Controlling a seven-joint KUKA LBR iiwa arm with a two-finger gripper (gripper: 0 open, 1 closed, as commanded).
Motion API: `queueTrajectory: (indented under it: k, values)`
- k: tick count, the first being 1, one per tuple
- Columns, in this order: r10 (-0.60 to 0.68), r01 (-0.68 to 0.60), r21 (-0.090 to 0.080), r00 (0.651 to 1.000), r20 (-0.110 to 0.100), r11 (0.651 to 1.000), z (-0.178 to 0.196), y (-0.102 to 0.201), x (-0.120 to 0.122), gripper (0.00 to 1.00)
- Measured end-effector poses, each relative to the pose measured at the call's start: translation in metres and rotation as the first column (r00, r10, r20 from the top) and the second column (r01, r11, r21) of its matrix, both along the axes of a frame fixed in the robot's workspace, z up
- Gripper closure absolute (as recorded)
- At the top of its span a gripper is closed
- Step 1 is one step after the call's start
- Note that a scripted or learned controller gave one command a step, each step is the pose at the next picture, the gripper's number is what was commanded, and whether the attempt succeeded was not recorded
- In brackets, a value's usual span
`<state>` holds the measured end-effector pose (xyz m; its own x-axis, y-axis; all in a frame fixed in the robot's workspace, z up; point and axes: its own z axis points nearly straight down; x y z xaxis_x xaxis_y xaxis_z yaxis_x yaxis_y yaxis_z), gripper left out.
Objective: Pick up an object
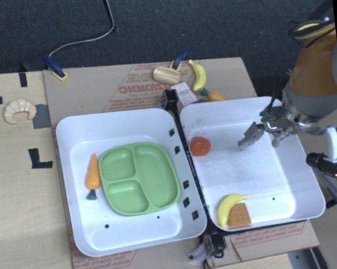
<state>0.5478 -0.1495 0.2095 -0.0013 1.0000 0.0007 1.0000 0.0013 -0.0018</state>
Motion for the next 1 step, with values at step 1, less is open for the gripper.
queueTrajectory:
  k: [1]
  values:
    - [0.001,-0.001,0.0,1.0,0.006,1.0,-0.1231,0.0554,0.0337,0.0]
